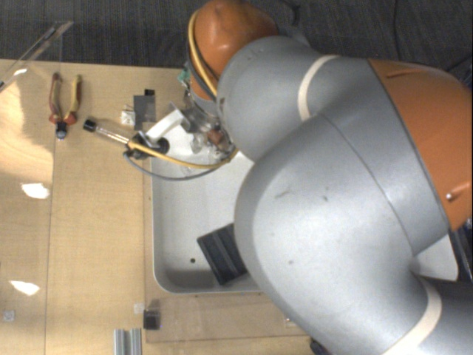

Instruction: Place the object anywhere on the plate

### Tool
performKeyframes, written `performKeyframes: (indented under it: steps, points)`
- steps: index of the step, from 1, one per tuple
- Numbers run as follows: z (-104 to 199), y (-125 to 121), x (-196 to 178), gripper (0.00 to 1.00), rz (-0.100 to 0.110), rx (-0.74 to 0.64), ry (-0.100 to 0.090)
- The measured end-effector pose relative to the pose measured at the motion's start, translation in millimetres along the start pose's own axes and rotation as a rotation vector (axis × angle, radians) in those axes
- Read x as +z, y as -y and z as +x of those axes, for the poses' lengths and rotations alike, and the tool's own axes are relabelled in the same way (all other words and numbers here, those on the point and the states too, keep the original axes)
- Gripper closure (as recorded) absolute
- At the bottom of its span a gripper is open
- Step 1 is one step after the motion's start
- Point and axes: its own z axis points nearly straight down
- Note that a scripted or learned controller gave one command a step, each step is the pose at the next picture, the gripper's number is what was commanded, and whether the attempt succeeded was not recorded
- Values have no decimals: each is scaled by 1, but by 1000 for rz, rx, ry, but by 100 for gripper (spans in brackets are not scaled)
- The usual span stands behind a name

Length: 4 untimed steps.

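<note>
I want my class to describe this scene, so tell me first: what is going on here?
A big grey and orange robot arm leans over a shallow white bin, covering most of it. A dark flat object lies in the bin near its lower edge, partly under the arm. The wrist end sits at the bin's top edge; whether it holds anything cannot be seen. Pliers lie on the wooden bench to the left.

Counted one grey arm (340, 198) with an orange band, one white bin (185, 228) in sight, one black block (220, 255) inside it, one pair of red-handled pliers (64, 103) and one small black piece (151, 319) on the bench (89, 235).
</note>
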Motion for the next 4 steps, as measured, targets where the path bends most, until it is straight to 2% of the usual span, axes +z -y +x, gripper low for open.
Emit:
performKeyframes:
  steps: [1,2,3,4]
  points:
    - [18,-6,22,100,-1,-74,1]
    - [17,-7,-12,100,1,-36,-1]
    - [17,-7,-23,100,3,-37,-4]
    - [20,-6,-9,100,0,-488,2]
